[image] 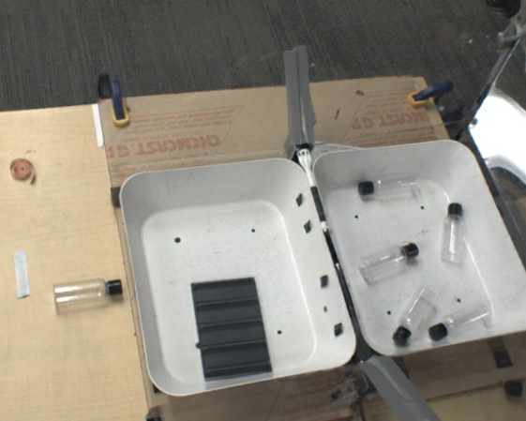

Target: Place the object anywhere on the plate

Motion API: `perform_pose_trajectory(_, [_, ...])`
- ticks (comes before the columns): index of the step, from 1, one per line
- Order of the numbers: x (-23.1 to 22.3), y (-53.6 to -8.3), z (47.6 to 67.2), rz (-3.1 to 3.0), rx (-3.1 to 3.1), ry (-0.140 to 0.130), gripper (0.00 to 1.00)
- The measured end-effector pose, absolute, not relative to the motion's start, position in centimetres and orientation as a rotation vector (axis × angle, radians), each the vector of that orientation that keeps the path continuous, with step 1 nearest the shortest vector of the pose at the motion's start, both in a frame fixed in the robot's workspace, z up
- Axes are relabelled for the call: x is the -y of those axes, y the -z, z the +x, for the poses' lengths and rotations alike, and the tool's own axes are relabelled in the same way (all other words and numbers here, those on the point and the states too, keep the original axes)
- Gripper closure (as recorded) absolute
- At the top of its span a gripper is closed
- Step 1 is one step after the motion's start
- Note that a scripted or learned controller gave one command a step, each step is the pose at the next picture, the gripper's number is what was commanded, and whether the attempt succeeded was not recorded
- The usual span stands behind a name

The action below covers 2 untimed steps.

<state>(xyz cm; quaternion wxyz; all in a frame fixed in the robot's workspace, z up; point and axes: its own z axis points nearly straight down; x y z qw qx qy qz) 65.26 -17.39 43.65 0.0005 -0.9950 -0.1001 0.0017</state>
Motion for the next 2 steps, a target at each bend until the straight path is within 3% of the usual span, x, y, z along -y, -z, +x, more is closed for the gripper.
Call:
perform_pose_trajectory(1, [22.26,-43.97,64.77,-3.125,0.315,-0.008,0.0])
perform_pose_trajectory(2, [22.14,-43.95,65.13,-3.125,0.322,-0.008,0.0])
